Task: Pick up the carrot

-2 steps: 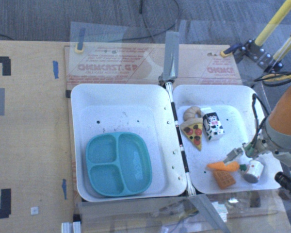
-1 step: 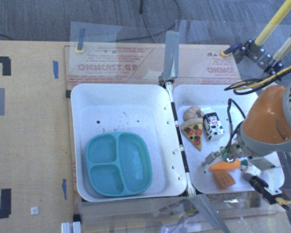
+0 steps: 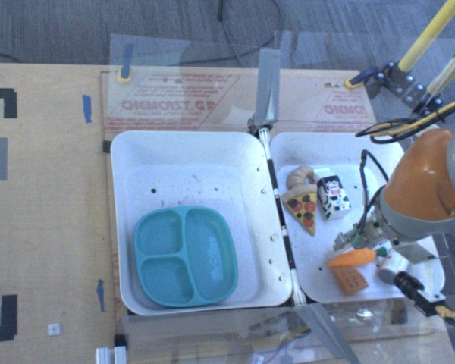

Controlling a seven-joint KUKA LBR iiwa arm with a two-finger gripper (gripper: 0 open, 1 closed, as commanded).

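The pincer (image 3: 362, 237) hangs low in the right bin (image 3: 318, 283), at the end of the grey arm (image 3: 421, 196) with its orange band, which comes in from the right and covers much of that bin's right side. Whether the pincer is apart or together cannot be told: its tip is a small metallic and dark cluster, partly under the wrist, and too blurred to read. Nothing is visibly caught in it. The carrot (image 3: 351, 258) lies on the floor of the right bin just below the pincer tip, orange, lengthwise roughly left to right with a slight upward tilt toward its right end (that end sits close under the pincer, and contact between them cannot be made out). Just below the carrot, touching or nearly so, is a tan waffle-like square (image 3: 351, 280). Further up the same bin lie a toy pizza slice (image 3: 302, 209), a beige rounded piece (image 3: 301, 177) above it, and a small black-and-white carton (image 3: 332, 196) beside them, all well apart from the pincer. The left bin (image 3: 136, 158) holds a teal divided plate (image 3: 185, 256) in its lower part. Both bins rest on the surface (image 3: 45, 203), which is tan.
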